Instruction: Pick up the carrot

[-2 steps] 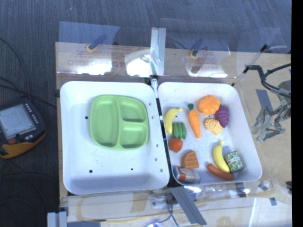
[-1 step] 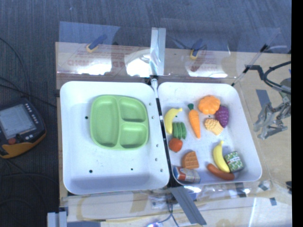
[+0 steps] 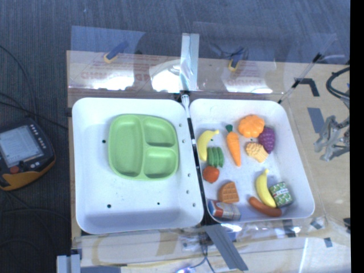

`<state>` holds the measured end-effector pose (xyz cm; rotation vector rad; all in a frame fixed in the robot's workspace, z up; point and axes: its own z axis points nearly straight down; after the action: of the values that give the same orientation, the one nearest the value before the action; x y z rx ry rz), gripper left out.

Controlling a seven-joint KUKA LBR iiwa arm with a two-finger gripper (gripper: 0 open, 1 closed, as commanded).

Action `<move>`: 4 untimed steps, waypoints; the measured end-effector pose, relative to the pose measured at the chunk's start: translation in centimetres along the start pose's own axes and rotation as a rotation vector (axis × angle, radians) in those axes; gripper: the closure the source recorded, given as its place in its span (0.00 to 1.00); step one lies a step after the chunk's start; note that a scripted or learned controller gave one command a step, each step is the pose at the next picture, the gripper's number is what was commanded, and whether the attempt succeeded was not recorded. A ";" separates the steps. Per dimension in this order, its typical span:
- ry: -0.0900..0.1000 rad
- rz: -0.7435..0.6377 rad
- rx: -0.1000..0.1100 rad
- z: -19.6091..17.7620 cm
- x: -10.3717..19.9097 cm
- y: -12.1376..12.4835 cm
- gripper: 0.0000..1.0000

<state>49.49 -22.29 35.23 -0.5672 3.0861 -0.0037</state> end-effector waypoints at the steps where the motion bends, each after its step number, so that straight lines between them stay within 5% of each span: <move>1: 0.001 -0.063 -0.001 1.3 0.2 0.1 1.00; 4: 0.000 -0.365 -0.001 0.7 -0.3 0.0 1.00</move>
<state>49.73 -22.20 34.56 -1.1176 2.9326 -0.0029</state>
